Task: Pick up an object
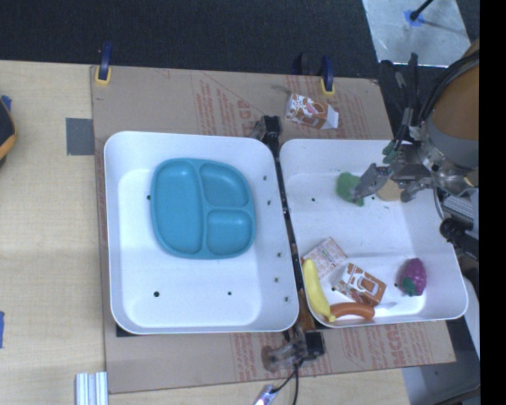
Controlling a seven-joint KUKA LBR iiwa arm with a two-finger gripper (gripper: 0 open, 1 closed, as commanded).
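hovering in the right bin [455,310], the spread pincer [388,184] sits just beside the green object [347,186].

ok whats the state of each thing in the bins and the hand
blue plate: flat, upright in left bin
green object: in right bin, beside the hand
banana: lying flat
sausage: lying flat
purple object: resting, untouched

A pale wooden bench [42,251] carries a brown cardboard sheet [194,99]; dark carpet [194,11] lies beyond.
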